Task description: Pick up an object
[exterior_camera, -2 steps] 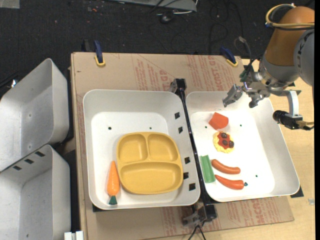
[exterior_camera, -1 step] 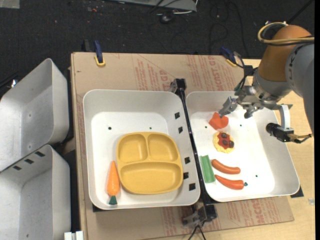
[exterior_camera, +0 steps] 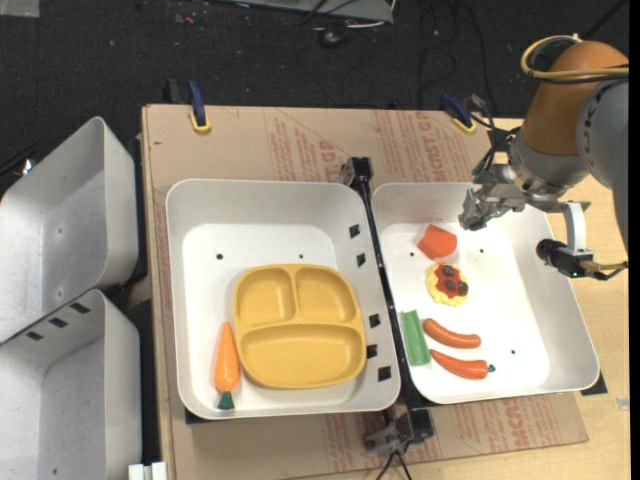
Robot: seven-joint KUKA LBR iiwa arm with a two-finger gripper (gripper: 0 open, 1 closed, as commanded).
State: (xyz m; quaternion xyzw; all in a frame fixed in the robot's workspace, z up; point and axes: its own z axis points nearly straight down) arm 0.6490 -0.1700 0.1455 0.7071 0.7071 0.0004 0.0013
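In the right bin [exterior_camera: 560, 343] lie a red block [exterior_camera: 437, 241], a small yellow tart with dark red berries [exterior_camera: 448, 283], a green stick [exterior_camera: 413, 336], a sausage [exterior_camera: 451, 334] and a red chili pepper [exterior_camera: 462, 366]. My gripper [exterior_camera: 476, 215] hangs over the bin's back part, just right of the red block and slightly above it. Nothing shows between its fingertips. The grey arm with its orange band [exterior_camera: 565, 88] comes in from the upper right.
The left bin [exterior_camera: 200, 228] holds a yellow divided tray [exterior_camera: 298, 326] and an orange carrot [exterior_camera: 226, 363] at its left. A black divider [exterior_camera: 372, 258] runs between the bins. Two white containers [exterior_camera: 60, 268] stand off the bench at the left.
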